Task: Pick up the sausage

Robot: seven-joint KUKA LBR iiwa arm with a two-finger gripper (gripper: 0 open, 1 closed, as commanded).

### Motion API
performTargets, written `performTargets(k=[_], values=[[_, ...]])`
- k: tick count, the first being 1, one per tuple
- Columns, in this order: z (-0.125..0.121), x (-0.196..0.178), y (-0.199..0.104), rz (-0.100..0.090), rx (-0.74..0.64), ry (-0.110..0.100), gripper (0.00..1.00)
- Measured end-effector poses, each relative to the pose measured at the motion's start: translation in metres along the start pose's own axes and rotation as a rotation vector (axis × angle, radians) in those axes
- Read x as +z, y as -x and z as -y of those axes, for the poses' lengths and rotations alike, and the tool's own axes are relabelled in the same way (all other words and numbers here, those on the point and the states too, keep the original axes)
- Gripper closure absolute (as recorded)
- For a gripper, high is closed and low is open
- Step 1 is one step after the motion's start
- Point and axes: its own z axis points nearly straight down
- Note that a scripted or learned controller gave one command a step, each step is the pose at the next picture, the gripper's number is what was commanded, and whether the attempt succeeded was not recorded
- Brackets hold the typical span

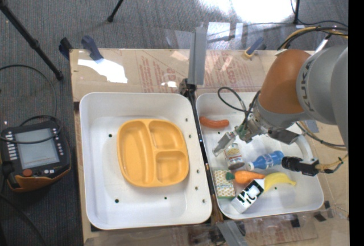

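Note:
The sausage (214, 122), orange-red and short, lies flat in the right bin (314, 200) near its upper left corner. My gripper (228, 140) hovers just below and to the right of it, tilted down toward the left. It is open with nothing between its fingers. A small gap separates the nearer fingertip from the sausage.
Below the gripper lie a small jar (233, 155), a blue bottle (267, 159), a carrot (248, 176), a banana (280, 180), a green-white packet (224, 184) and a black-white carton (249, 195). The left bin (96, 193) bears a yellow divided plate (152, 151).

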Motion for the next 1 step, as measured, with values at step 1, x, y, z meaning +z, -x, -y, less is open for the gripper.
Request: performTargets(k=[1], values=[[-0.0555, 0.0121, 0.0176, 0.001, -0.074, 0.002, 0.0]])
